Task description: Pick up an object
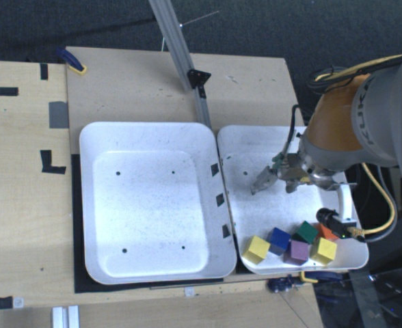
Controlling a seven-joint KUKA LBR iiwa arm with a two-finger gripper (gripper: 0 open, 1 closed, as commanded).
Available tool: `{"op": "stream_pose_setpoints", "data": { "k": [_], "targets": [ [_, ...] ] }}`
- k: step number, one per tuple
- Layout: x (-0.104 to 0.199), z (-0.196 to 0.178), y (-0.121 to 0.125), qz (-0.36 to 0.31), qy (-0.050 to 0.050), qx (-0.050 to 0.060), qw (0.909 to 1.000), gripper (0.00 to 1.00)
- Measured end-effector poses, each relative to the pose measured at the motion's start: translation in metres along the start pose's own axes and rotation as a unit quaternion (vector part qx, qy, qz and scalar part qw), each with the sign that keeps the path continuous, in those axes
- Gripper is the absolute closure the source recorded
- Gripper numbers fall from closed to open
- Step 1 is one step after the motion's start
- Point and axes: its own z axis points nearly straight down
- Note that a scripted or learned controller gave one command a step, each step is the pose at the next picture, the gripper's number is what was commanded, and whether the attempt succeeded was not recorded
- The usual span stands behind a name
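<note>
A: Looking down at the right bin (256,145), where does the gripper (264,181) sit against the blocks?

B: It hangs over bare floor near the bin's middle, and the blocks lie toward five o'clock from it, well apart, bunched along the near wall.

A: How many blocks?

B: Six, as far as I can count: a yellow cube (257,249), a blue cube (279,240), a purple cube (299,251), a green cube (307,232), a second yellow cube (325,251) and an orange block (326,231) half hidden behind the green one. Two yellow, one of each other colour.

A: Does the cluster have a long axis?

B: Roughly three to nine o'clock, following the wall. The first yellow cube, at the nine o'clock end, looks nearest the gripper.

A: And the fingers?

B: They look spread, with nothing between them, though they are small here.

A: The left bin (98,149)?

B: One of two bins, at nine o'clock from the arm (351,115).
</note>
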Motion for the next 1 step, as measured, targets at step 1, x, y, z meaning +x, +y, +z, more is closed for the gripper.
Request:
{"op": "stream_pose_setpoints", "data": {
  "k": [1],
  "targets": [
    [0.0008,0.0545,-0.0016,0.000,0.000,0.000,1.0000,0.00]
  ]
}}
